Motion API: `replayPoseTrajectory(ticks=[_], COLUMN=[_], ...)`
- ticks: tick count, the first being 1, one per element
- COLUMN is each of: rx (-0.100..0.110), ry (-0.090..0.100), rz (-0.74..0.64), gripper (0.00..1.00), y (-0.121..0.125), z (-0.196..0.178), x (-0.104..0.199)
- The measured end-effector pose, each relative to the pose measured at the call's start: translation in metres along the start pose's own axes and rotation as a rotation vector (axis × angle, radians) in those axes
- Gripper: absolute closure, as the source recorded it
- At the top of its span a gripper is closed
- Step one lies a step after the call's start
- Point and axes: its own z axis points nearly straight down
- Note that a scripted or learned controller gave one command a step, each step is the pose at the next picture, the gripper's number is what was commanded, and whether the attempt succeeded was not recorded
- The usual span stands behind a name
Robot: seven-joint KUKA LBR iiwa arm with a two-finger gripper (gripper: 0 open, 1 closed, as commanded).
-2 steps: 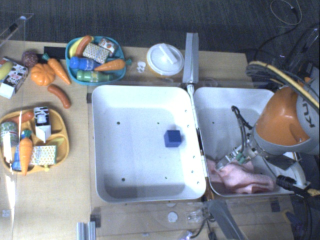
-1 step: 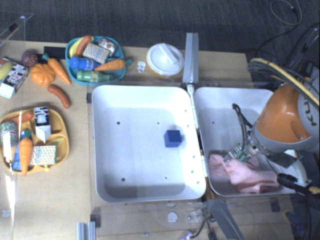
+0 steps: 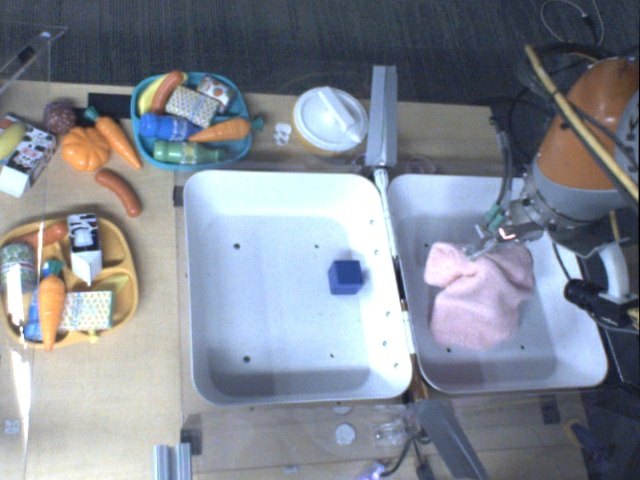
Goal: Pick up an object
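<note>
A crumpled pink cloth [image 3: 476,296] lies in the right bin [image 3: 575,363], near its middle. My gripper [image 3: 492,238] comes in from the right and is down at the cloth's upper right edge, touching or nearly touching it. A small blue cube [image 3: 346,276] sits alone in the left bin [image 3: 250,348], right of its middle. The cube is well away from the gripper.
Left of the bins, a yellow dish [image 3: 125,278] and a blue bowl [image 3: 150,153] hold toy food, with a toy pumpkin [image 3: 84,149] and sausage [image 3: 119,192] loose on the bench. A white lidded tub [image 3: 331,118] stands behind the bins. The arm's grey body [image 3: 575,183] overhangs the right bin's far right.
</note>
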Motion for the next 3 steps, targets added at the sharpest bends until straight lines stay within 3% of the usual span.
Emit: replayPoseTrajectory(ticks=[1, 2, 3], rx=[0.0, -0.012, -0.01], ry=[0.0, -0.007, -0.004], rz=[0.0, -0.291, 0.011], gripper=[0.0, 0.0, 0.0], y=[0.0, 0.016, 0.034], z=[0.0, 0.129, 0.13], x=[0.0, -0.027, -0.05])
